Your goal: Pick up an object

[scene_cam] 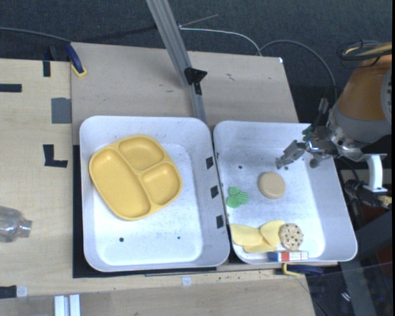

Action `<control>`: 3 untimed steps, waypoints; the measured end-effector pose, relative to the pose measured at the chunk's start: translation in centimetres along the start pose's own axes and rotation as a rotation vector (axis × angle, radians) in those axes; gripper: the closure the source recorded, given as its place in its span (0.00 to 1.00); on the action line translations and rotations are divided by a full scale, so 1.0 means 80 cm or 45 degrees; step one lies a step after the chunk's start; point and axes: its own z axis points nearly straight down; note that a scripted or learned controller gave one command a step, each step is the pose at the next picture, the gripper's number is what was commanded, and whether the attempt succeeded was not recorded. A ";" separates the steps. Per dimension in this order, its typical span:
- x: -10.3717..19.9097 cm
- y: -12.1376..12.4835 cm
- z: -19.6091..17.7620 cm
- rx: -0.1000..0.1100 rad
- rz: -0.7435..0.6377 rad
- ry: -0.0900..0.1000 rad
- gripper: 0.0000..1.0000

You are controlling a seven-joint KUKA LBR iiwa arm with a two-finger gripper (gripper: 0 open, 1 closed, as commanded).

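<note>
Cookie [290,236] and yellow slices [255,236] lay at the right bin's [329,242] near edge, green piece [236,197] and tan round puck [272,185] sat mid-bin, gripper [291,155] hovered just beyond the puck, jaws narrow and holding nothing, yellow divided plate [135,175] filled the left bin [145,252].

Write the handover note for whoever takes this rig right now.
Gripper: over the right bin, above the round beige piece, holding nothing.
In the right bin: round beige piece mid-bin, small green item to its left, yellow pieces and speckled cookie at the near edge.
Left bin: yellow divided tray.
Done: nothing picked.
Left: descend, grasp, lift one object.
</note>
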 end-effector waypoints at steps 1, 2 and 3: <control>0.002 0.001 -0.012 -0.001 -0.003 0.002 1.00; 0.009 -0.028 0.117 -0.010 0.004 -0.004 1.00; 0.094 -0.011 0.119 -0.026 -0.003 -0.010 1.00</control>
